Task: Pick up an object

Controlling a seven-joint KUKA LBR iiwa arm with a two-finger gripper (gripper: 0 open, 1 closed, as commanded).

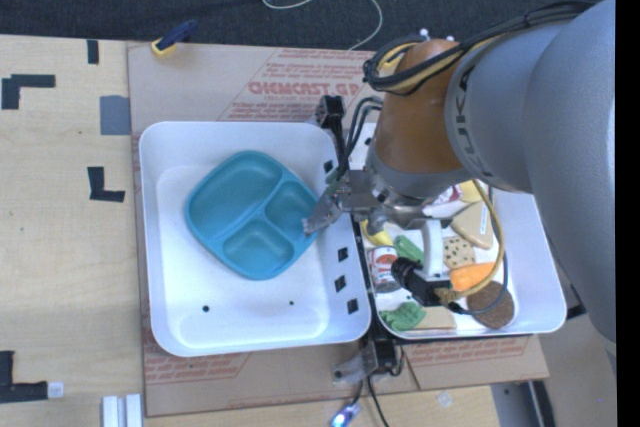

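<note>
Grey with an orange band, the arm (pixel 520 105) reaches in from the right and covers much of the right bin (pixel 548 310). Of the small things there, only a green piece (pixel 405 317), an orange piece (pixel 478 275) and a brown disc (pixel 495 307) peek out, the rest too hidden to name. The left bin (pixel 165 215) holds a blue three-compartment plate (pixel 245 215) lying flat, with the end effector (pixel 322 213) at the plate's right rim; whether it is released or clenched cannot be told.
</note>
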